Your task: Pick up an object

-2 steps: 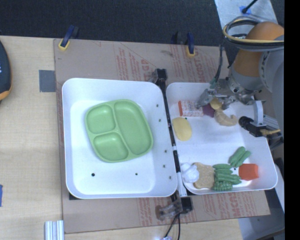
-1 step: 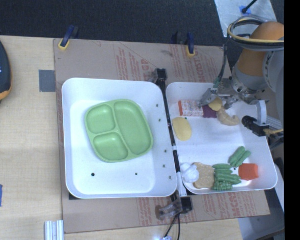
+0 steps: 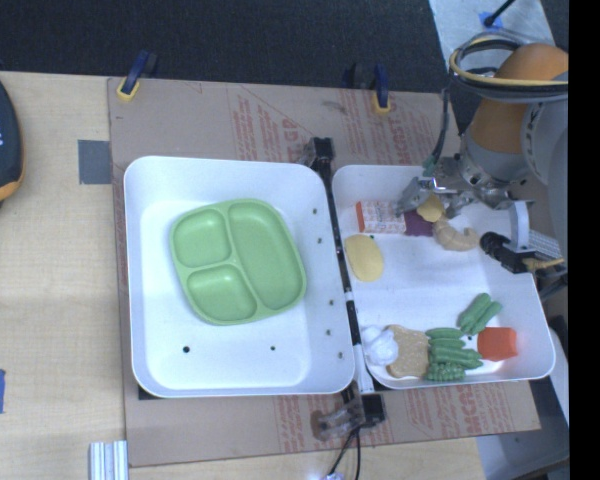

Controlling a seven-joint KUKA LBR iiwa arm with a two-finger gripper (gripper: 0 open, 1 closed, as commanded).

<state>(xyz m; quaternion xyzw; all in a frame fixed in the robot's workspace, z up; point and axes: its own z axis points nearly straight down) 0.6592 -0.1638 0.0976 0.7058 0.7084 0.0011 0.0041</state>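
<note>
My gripper (image 3: 432, 196) hangs low over the far side of the right bin (image 3: 540, 298), under the grey arm with its orange band (image 3: 515, 93). Right beneath it lie a small yellow piece (image 3: 430, 210) and a tan, knobbly piece (image 3: 454, 237). Just left of the gripper lies a red and white packet (image 3: 380, 216) with a purple end (image 3: 418, 225). A yellow lemon-shaped item (image 3: 364, 258) rests by the bin's left wall. I see nothing lifted off the bin floor.
At the near end of the right bin lie green bean pods (image 3: 450, 354), another green pod (image 3: 477, 313), an orange-red block (image 3: 497, 343), a bread slice (image 3: 408, 351) and a white lump (image 3: 380, 346). The left bin (image 3: 150, 348) holds a green divided plate (image 3: 238, 260).
</note>
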